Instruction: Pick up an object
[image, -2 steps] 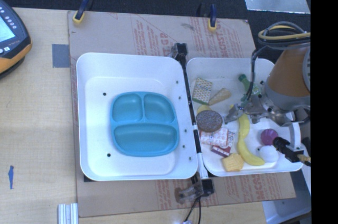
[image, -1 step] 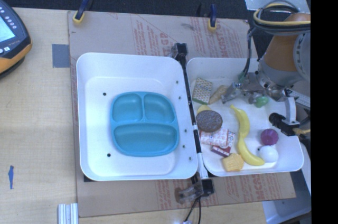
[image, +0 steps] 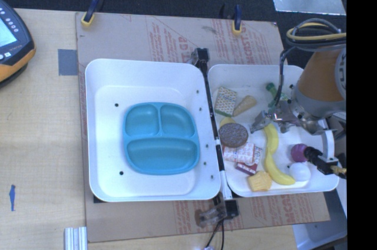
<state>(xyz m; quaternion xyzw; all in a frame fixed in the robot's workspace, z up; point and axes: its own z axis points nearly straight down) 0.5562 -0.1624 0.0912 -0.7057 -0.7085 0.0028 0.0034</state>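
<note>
The right bin holds the loose objects. A yellow banana lies lengthwise near its middle, with a brown round cookie to its left. Further back lie a pale waffle square and a tan wedge. A red and white packet and a yellow block are at the front. A purple piece and a white piece sit right of the banana. My gripper hangs low over the bin, right at the banana's far tip. The grey wrist hides part of the bin's right side.
The left bin carries a blue divided plate. A small green item lies at the back of the right bin. Clamps join the bins along the middle. A yellow and black device sits at the far left of the bench.
</note>
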